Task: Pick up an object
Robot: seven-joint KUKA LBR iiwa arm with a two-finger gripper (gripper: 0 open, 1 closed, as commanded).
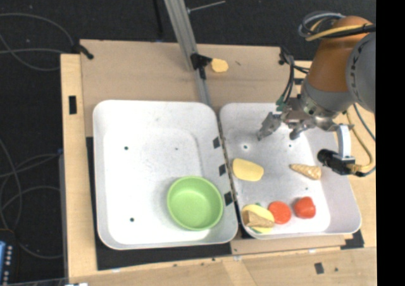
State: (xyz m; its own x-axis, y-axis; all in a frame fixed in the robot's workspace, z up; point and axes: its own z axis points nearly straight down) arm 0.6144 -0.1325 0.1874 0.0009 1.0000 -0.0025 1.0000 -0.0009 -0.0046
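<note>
Your claw [281,128] hangs over the upper part of the right bin [250,117], and its 2 fingers [268,125] stand spread apart with nothing between them. You can see white bin floor in the gap, so it holds nothing and touches none of the objects. The arm [332,66] comes in from the right, its orange band just above the wrist.

Below the claw and a little left, you find a yellow piece [247,169] lying near the bin's left wall, apart from the fingers. To the claw's lower right lies a tan cone [306,170], pointing left. Further down, along the near wall, you have 2 red things: a tomato [280,211] and a red block [305,207], just beside each other. In the near left corner sits a yellow-and-tan item [258,217], next to the tomato.

In the left bin [145,133] a green bowl [195,202] stands upright near the front right corner. On the bench [126,69] behind the bins, 1 small yellow piece [219,65] rests beside a metal pole [180,22].
</note>
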